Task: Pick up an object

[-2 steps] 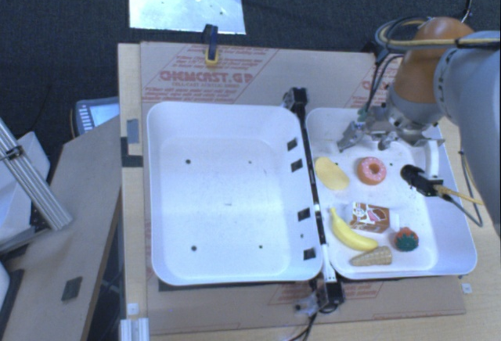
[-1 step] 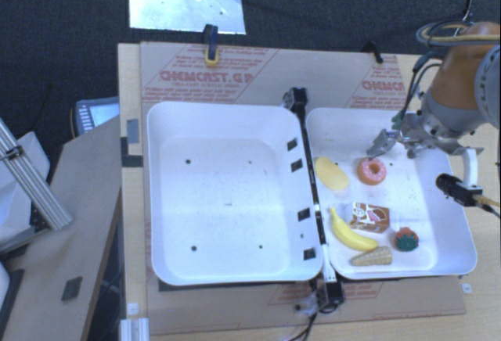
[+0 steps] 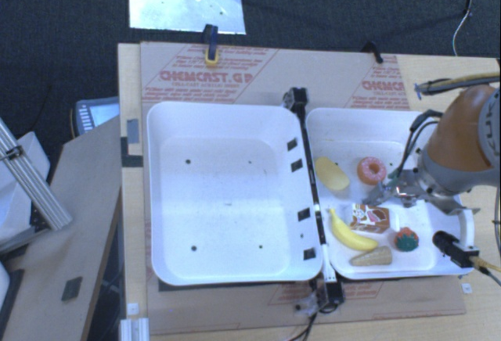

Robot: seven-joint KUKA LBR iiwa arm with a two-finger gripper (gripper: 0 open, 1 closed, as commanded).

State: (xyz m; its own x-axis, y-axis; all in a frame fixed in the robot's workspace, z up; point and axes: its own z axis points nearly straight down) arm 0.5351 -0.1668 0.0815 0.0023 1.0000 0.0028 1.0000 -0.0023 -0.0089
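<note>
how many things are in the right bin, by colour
yellow: 2, a lemon-like piece and a banana
pink: 1, a donut
brown and white: 1, a small packet
tan: 1, a wedge
red and green: 1, a strawberry-like piece
total: 6

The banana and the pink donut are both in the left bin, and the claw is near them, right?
Not quite. The camera view shows the banana and the pink donut in the right bin, not the left one. The claw is indeed near them.
</note>
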